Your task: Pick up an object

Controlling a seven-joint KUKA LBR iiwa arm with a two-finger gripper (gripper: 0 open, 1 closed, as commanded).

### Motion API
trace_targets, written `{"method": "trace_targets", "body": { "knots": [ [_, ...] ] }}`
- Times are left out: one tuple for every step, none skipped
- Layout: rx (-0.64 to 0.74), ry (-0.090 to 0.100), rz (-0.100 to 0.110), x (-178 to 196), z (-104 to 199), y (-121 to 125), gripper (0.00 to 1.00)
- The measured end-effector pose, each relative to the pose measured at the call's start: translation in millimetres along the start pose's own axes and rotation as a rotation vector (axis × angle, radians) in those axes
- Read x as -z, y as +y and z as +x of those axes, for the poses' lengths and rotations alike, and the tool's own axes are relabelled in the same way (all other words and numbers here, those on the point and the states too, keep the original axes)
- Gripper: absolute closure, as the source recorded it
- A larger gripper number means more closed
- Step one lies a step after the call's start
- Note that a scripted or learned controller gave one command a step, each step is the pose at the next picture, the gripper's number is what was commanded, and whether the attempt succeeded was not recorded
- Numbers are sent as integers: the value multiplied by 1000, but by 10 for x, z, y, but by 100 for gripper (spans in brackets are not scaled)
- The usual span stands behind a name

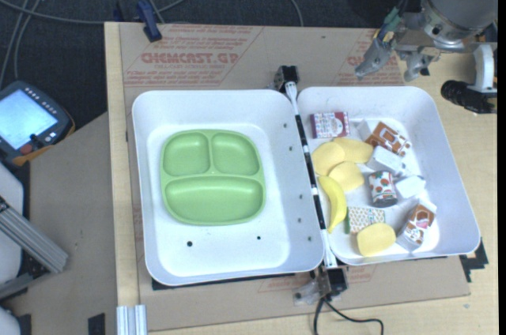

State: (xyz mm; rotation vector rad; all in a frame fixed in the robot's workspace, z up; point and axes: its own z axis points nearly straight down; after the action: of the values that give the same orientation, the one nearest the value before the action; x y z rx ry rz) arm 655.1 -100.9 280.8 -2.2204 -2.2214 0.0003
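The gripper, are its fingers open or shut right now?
Open. The gripper hangs above the right bin's far rim with its two fingers spread apart and nothing between them.

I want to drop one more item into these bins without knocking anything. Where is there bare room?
Left bin: a bare white border runs all round the green divided tray, widest below it near the front rim. The tray's three compartments hold nothing. Right bin: crowded with cartons and yellow pieces; bare floor only along the back rim and right wall.
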Motion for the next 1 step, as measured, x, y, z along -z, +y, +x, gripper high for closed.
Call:
{"method": "trace_targets", "body": {
  "knots": [
    [-1, 0, 2, -944, -195, -567, 0]
  ]
}}
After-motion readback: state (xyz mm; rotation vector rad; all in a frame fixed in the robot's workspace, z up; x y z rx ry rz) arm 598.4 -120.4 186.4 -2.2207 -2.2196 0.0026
